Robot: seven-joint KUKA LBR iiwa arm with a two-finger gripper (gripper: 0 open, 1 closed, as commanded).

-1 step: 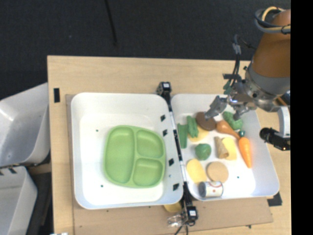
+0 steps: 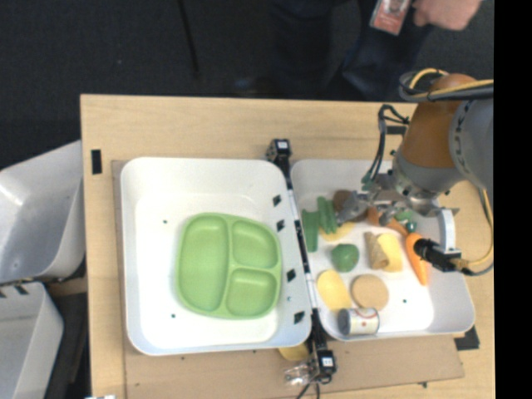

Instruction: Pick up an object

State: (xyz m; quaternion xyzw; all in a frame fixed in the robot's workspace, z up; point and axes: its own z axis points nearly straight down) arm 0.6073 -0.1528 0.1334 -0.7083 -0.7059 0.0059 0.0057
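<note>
Camera view
Arm (image 2: pixel 432 144): reaches in from the right, wrist low over the far part of the right bin (image 2: pixel 445 310).
Gripper (image 2: pixel 378 208): down among the toys at the far side of that bin; I cannot tell whether it is apart, together or clamped on anything, since the wrist hides it.
Objects to pick: all in the right bin. Green toy (image 2: pixel 318 223) at the far left, brown piece (image 2: pixel 344 199) just beside the gripper, green ball (image 2: pixel 345 257) in the middle, tan block (image 2: pixel 382 251) right of it, carrot (image 2: pixel 416 258) further right, yellow piece (image 2: pixel 331 288), tan disc (image 2: pixel 369 290) and can (image 2: pixel 362 322) along the near side.
Left bin (image 2: pixel 150 322): holds a green tray (image 2: pixel 226 264), well apart from the gripper.
Step in hand, as I judge it: closing on something under the wrist.
Doing it well: the far cluster is crowded, so settle on one piece, straddle it squarely, close fully, then lift straight up so neighbours are not dragged along.
Risk: a pinch on an edge may slip.
</note>
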